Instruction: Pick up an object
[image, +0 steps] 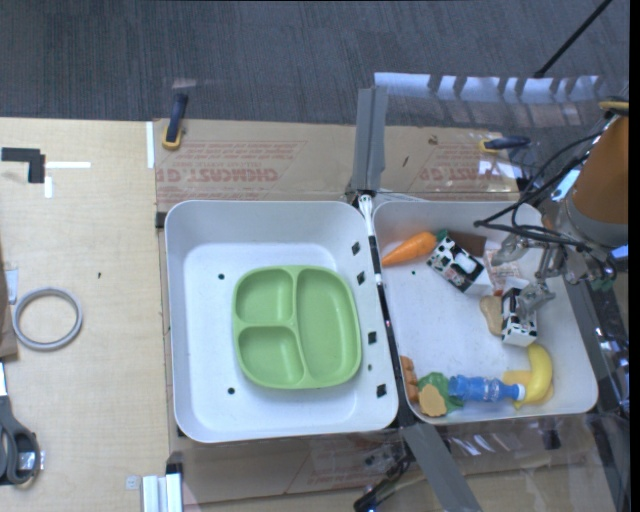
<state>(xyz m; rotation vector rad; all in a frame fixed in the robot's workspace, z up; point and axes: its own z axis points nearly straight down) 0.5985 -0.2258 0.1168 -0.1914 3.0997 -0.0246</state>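
My gripper (527, 300) hangs over the right side of the right bin (450, 335), under the grey arm with the orange band (605, 180). A small black-and-white cube (518, 329) sits right at the gripper's tip, and a tan piece (491, 313) lies just to its left. I cannot see whether the cube is gripped. An orange carrot (410, 249) and a black-and-white block (455, 264) lie at the bin's back. A banana (539, 376), a blue bottle (481, 388) and a green and tan toy (436, 392) lie along its front edge.
The left bin (182, 330) holds a green divided plate (297, 326). A roll of tape (45, 318) and scissors (15, 455) lie on the wooden bench at the far left. Cables run past the arm at the right.
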